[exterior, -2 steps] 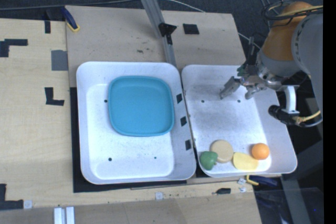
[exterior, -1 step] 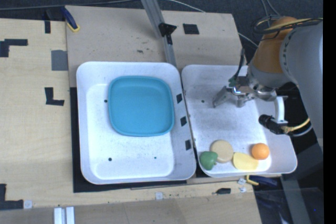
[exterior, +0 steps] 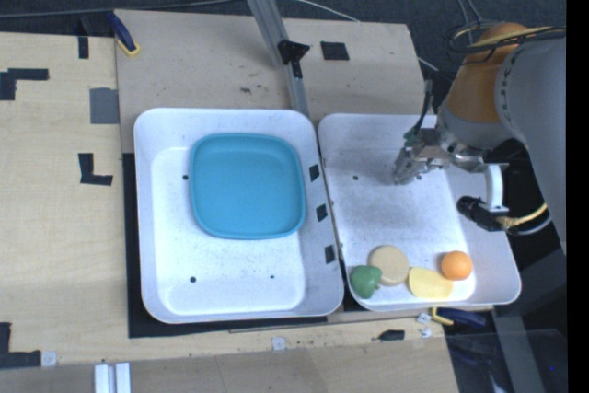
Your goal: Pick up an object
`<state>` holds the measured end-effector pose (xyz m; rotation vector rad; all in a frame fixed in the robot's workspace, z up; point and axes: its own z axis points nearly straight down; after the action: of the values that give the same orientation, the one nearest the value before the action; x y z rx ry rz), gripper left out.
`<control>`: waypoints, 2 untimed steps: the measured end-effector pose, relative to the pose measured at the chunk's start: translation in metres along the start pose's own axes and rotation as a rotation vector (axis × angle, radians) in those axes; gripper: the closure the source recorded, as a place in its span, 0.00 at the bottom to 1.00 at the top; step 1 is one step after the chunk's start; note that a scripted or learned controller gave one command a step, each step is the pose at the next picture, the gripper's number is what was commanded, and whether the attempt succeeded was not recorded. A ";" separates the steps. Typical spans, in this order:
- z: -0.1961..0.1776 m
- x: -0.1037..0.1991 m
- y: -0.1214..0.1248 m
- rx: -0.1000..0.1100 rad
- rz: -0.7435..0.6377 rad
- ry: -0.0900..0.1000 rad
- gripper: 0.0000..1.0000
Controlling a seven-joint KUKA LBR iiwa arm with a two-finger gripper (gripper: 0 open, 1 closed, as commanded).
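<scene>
Along the near edge of the right bin (exterior: pixel 368 138) lie several small objects: a green piece (exterior: pixel 365 279), a round beige piece (exterior: pixel 389 263), a yellow piece (exterior: pixel 428 283) and an orange ball (exterior: pixel 456 265). My gripper (exterior: pixel 408 168) hangs over the upper middle of that bin, well behind these objects, its fingers pointing down toward the bin floor. Nothing shows between the fingers. I cannot make out how far apart they stand.
The left bin (exterior: pixel 166 281) holds a square blue plate (exterior: pixel 247 184). A grey metal pole (exterior: pixel 267 14) slants down to the bins' shared back edge. Cables trail behind the arm at the right.
</scene>
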<state>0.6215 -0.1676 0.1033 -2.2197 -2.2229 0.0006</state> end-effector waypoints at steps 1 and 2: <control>-0.044 0.007 -0.001 -0.002 0.001 0.000 1.00; -0.098 0.008 0.010 -0.004 0.001 -0.001 1.00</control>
<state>0.6312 -0.1598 0.2013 -2.2227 -2.2241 -0.0027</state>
